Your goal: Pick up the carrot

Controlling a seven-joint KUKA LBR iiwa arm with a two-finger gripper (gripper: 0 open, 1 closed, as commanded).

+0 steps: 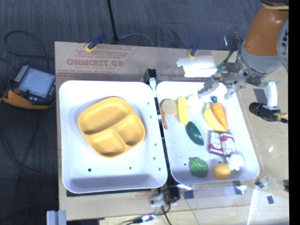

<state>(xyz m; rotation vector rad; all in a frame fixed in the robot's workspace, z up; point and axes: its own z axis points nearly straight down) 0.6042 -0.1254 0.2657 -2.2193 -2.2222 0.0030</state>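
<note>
Carrot [220, 113], one, lies in the right bin [248, 139]; the end effector [216, 87] above it gapes, holding nothing.

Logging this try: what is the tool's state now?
Tool: open, holding nothing, hovering just above the carrot in the right bin.

Both white bins [70, 139] look like smooth, slightly glossy plastic. The yellow divided tray [111, 125] has a soft satin sheen. The carrot [219, 113] looks like smooth matt plastic. The counter [93, 62] beyond the bins resembles printed brown cardboard.
</note>
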